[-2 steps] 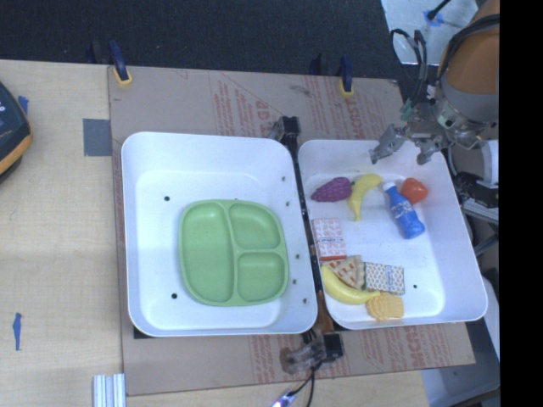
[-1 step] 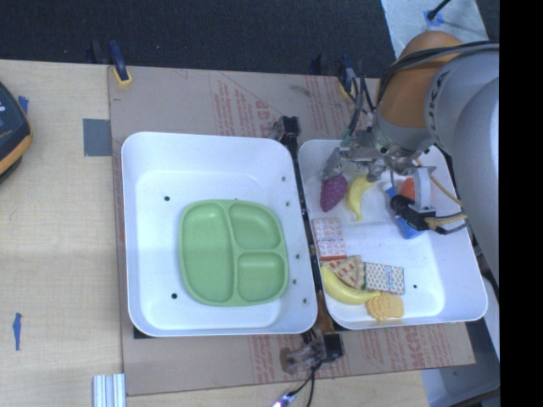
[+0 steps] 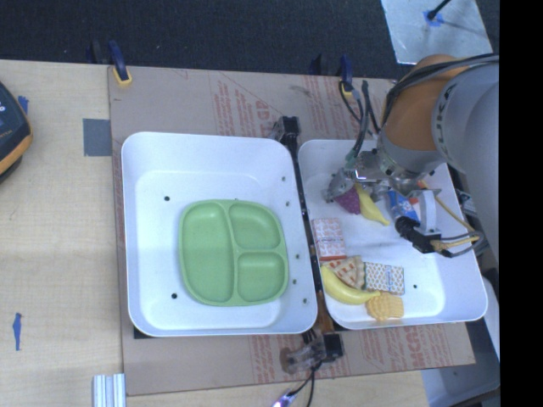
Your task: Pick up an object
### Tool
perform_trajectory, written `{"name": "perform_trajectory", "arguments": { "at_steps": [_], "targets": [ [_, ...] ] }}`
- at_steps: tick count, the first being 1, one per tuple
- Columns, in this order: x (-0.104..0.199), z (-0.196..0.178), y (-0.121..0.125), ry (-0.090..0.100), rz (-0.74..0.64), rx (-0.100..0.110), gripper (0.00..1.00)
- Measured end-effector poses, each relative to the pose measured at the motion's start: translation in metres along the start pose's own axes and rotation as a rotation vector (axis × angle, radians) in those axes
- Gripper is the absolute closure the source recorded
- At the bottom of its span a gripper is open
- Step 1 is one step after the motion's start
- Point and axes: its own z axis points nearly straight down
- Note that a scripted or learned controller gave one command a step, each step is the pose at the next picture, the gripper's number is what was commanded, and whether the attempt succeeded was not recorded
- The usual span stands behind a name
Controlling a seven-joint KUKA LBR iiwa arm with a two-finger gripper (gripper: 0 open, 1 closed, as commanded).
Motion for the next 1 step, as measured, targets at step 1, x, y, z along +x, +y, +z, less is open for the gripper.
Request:
{"name": "perform_trajectory", "arguments": {
  "at_steps": [1],
  "targets": [
    [-0.0009,-0.0125,0.0012,-0.001,-0.001,-0.002,1.00]
  ]
}}
